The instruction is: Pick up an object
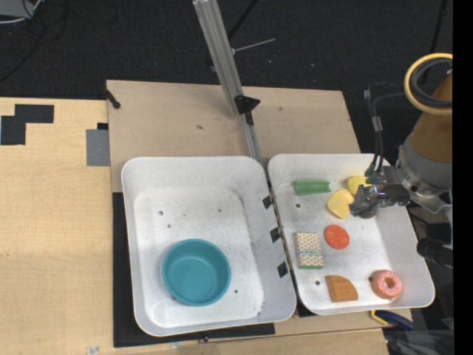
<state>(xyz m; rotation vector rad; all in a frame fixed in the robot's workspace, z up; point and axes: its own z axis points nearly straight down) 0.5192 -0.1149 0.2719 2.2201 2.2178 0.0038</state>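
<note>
The right white bin (414,287) holds several small items: a green bar (311,187), a yellow wedge (339,203), a smaller yellow piece (356,183), a red round piece (337,237), a patterned block (309,249), an orange-brown wedge (341,289) and a pink donut (386,284). My gripper (364,203) is low over the bin's upper right part, right beside the yellow wedge and just below the smaller yellow piece. Nothing is visibly held between its fingers.
The left white bin (148,183) contains a teal bowl (196,271) at its lower middle. A slanted metal rail (222,50) rises behind the bins. The arm's grey body with its orange band (432,124) stands over the right bin's right edge.
</note>
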